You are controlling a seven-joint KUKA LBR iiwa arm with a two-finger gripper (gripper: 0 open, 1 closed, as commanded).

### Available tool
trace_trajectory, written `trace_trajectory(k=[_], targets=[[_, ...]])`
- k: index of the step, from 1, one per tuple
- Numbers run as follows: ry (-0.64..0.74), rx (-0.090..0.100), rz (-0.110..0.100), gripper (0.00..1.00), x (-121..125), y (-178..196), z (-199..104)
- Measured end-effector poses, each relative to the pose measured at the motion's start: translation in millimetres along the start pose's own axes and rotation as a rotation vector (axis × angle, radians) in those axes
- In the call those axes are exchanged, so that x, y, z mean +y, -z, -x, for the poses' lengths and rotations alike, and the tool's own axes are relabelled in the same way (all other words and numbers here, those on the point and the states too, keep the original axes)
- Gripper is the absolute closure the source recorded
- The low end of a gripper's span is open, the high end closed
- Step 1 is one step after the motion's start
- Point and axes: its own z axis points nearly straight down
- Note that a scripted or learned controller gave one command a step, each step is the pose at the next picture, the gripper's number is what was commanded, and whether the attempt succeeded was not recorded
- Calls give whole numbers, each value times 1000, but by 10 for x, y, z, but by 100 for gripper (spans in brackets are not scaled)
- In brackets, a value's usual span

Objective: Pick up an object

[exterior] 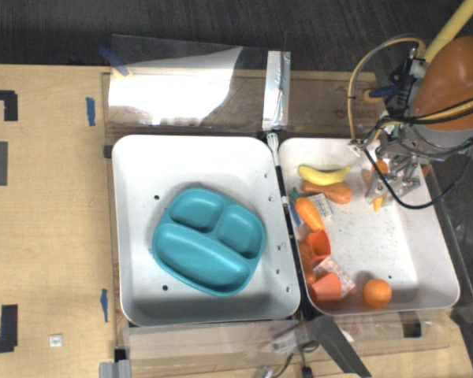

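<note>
Over the right bin's (426,250) far corner our gripper (394,176) hangs, its grip unclear, right of the banana (323,175) lying left-right.

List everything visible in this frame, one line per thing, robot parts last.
Bins: two, white, side by side on the bench.
Divided plate: one, teal, middle of the left bin.
Banana: one, yellow, top left of the right bin.
Carrot: one, orange, left side of the right bin.
Orange: one, orange, near edge of the right bin.
Small orange items: several along the right bin's left wall, hard to identify.
Arm: one, grey and orange, upper right.
Gripper: one, over the right bin's far right part; jaws unclear.
</note>
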Motion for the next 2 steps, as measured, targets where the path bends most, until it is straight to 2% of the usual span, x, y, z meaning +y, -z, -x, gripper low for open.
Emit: trace_trajectory(k=[1,2], targets=[[139,1,-12,100,-20,568,642],[56,1,-7,100,17,645,920]])
